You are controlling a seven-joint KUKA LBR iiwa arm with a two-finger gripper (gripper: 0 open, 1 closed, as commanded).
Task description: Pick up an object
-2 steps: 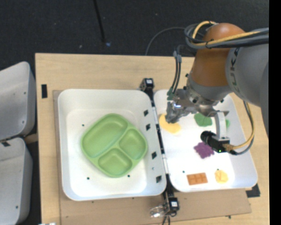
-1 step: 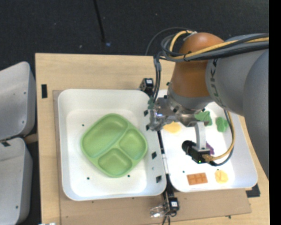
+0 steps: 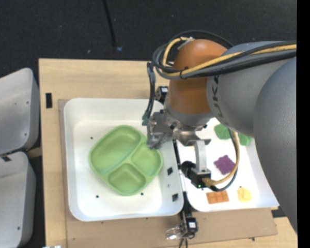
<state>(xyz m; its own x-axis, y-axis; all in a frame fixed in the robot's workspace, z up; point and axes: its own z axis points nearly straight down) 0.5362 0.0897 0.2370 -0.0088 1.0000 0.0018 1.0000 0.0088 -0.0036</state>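
A light green divided plate [image 3: 125, 159] with three compartments lies tilted in the left white bin [image 3: 77, 138]. My gripper [image 3: 154, 137] hangs over the plate's upper right rim, under the orange wrist band, near the wall between the two bins. The arm's body hides much of the right bin [image 3: 258, 195]. In that bin I see a purple piece [image 3: 225, 164], an orange flat block [image 3: 217, 197], a yellow piece [image 3: 243, 194] and a green piece [image 3: 223, 132] partly hidden by the arm.
Cables loop around the wrist and hang down over the divider [image 3: 180, 185] between the bins. The wooden bench [image 3: 93, 76] frames both bins. White chair-like shapes [image 3: 10, 118] stand off the bench at the left.
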